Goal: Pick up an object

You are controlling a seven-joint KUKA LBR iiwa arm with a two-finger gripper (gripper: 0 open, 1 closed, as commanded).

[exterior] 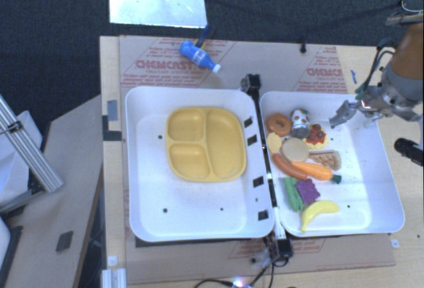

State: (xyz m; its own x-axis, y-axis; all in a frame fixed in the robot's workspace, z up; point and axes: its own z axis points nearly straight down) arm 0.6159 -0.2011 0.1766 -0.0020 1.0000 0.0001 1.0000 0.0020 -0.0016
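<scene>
The toys lay in a small heap in the right bin, close to its left wall. There was a brown donut at the top of the heap, with a small grey and white thing just beside it (too small to tell what it was). Below them sat a round tan cookie, a slice of toast and a little red and yellow toy. An orange carrot lay across the heap, touching a red sausage. Under those were a green pea pod, a purple bunch of grapes and a yellow banana nearest the front. The left bin held a yellow tray with three parts. A blue bottle lay on the board behind the bins. The arm came in from the right, with its orange band up high. Its gripper hung over the back of the right bin, a bit to the right of the heap and apart from it. I could not tell how wide its jaws stood, and no toy was seen between them.
</scene>
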